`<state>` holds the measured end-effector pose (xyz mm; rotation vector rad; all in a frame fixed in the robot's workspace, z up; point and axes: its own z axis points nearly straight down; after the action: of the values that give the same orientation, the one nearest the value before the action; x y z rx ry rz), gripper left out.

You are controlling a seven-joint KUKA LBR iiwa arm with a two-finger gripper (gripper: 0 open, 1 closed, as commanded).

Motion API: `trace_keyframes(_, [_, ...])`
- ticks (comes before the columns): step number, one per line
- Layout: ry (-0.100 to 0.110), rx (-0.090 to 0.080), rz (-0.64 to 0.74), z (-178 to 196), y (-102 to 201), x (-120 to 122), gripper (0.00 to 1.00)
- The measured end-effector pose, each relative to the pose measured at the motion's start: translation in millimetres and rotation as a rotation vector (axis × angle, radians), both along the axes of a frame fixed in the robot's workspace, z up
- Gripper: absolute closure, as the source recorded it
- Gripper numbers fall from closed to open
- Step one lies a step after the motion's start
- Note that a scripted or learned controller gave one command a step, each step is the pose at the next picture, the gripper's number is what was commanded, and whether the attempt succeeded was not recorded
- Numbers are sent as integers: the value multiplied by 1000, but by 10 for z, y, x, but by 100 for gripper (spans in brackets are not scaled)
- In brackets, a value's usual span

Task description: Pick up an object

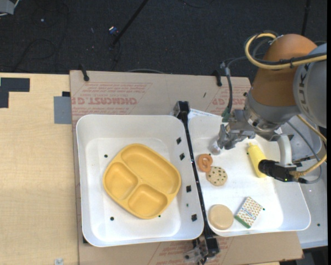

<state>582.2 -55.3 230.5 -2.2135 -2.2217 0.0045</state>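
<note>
Reaching in from the right, our hand [219,142] hangs low over the upper part of the right bin [298,217], just above and to the right of a small orange ring-shaped piece [204,161] that looks like a pretzel or doughnut toy. We cannot tell how the hand is set, and we see nothing in it.

Our main worry is the crowding. A speckled cookie [217,175] lies just beside the orange ring, almost touching it, so we judge that a descent slightly off line could press on both, or push the ring against the black divider [190,170] between the bins, where it would be hard to get around. The ring also looks flat and low, so we could easily slide over it and come up with nothing.

Other candidates lie in the same bin: a yellow banana-like piece [256,159] to the right of the hand, a tan round disc [221,216] near the front edge, and a small green-and-white box [249,211] just beside it. The left bin [91,142] holds a yellow divided plate [142,180], well apart from the hand.

The ring is small, glossy and orange with a hole, lying flat on the white floor.
</note>
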Motion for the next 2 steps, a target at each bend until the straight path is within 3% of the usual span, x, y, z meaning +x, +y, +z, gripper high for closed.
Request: trace_keyframes(2, [-1, 0, 1, 150, 992, -277, 100])
